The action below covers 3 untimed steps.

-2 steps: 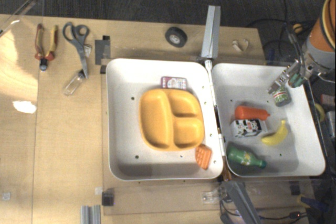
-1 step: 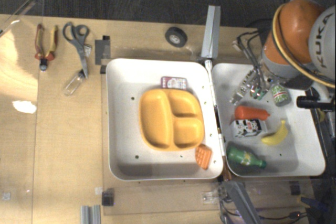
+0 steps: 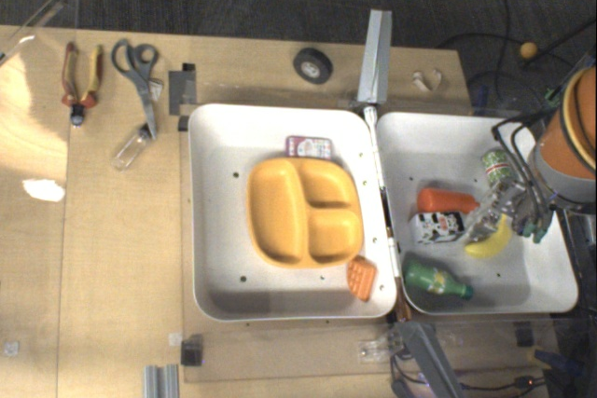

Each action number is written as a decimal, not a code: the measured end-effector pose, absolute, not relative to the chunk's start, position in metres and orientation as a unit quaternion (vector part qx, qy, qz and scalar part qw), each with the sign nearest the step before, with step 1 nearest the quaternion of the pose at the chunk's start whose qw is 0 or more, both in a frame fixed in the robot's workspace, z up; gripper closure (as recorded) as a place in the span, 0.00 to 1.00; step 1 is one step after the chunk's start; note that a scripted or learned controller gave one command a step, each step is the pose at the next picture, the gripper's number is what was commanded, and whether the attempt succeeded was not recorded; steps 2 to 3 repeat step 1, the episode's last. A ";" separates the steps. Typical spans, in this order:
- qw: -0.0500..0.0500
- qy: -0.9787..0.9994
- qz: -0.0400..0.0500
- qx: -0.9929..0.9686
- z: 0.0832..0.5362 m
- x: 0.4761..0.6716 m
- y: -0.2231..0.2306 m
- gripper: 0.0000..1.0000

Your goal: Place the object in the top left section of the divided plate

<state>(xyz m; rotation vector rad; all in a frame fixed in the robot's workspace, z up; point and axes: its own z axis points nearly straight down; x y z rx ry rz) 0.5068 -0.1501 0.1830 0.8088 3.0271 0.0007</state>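
My arm is grey with a broad orange band just above the wrist, and its body is round and thick. Black cables loop along the side of it that faces the right bin, running toward the wrist. My gripper is a small cluster of silver-grey metal parts with a few green and dark pieces on it, too fine and blurred for me to tell screws or markings.
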 end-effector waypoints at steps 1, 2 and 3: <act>0.004 0.953 0.000 0.304 0.129 0.531 -0.206 1.00; 0.004 0.953 0.000 0.304 0.129 0.531 -0.206 1.00; 0.004 0.953 0.000 0.304 0.129 0.531 -0.206 1.00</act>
